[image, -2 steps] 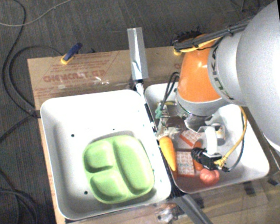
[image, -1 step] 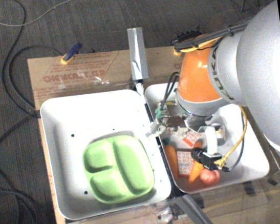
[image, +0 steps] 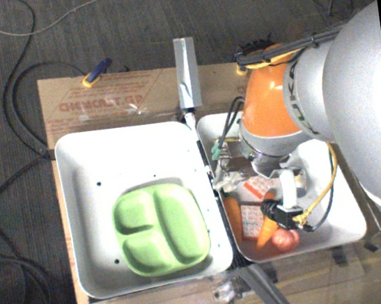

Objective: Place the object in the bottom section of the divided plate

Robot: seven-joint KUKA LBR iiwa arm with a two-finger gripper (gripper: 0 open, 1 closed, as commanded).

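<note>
The arm's gripper (image: 250, 174), finger state impossible to tell, works over the toys (image: 268, 231) in the right bin (image: 342, 232); a pick precedes carrying to the green plate (image: 160, 228) on the left.

Left bin (image: 79, 163) had open floor at 12 & 9 o'clock of the green divided plate (image: 161, 228). Right bin (image: 351, 220) was crowded: arm (image: 276, 111) overhead, carrots (image: 233, 215) & a red fruit (image: 284, 239) at 6 o'clock.

arm (image: 351, 90) chopped off by the right edge, wrist covers most of the right bin (image: 342, 232), can't tell how the jaws stand, small items (image: 260, 219) underneath half buried
</note>
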